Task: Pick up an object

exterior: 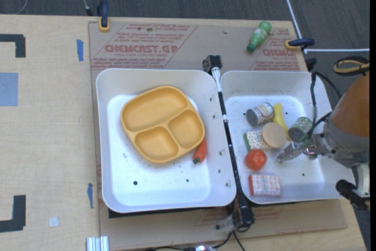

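Observation:
The right bin [305, 188] holds several small items: a silver can [259, 113], a yellow banana [279, 117], a green can [302, 127], a round beige disc [274, 136], a green-and-white box [253, 140], a red tomato [255, 159] and a pink box [265, 184]. My gripper [289, 154] reaches in from the right and sits low in this bin. It lies just below the green can and right of the beige disc, with the tomato to its left. Nothing shows as held.
The left bin [111, 144] carries a yellow divided plate [163, 123] with an orange-red carrot [200, 152] beside its lower right rim. A green bottle [258, 36] lies on the cardboard behind the right bin. Clamps [103, 13] hold the board's far edge.

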{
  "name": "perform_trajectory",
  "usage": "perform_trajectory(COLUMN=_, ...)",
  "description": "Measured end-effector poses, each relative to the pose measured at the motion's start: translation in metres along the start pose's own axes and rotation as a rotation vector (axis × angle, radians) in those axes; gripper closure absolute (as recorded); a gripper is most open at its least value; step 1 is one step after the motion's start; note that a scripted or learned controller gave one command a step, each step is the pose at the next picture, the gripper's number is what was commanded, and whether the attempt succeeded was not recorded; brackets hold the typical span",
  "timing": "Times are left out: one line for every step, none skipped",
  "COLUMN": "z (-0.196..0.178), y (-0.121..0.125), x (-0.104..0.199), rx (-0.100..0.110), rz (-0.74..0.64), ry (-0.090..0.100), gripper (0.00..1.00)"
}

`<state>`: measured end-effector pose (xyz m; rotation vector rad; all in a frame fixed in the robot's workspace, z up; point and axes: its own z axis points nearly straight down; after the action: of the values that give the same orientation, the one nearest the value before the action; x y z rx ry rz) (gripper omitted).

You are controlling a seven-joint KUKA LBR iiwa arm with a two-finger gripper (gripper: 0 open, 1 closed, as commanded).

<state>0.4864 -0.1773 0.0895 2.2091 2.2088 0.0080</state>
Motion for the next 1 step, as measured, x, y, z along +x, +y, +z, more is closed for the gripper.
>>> perform_trajectory(z=-0.0007, y=-0.0027, x=0.0544, rx=-0.001, rz=0.002, ry=-0.001, gripper=0.0)
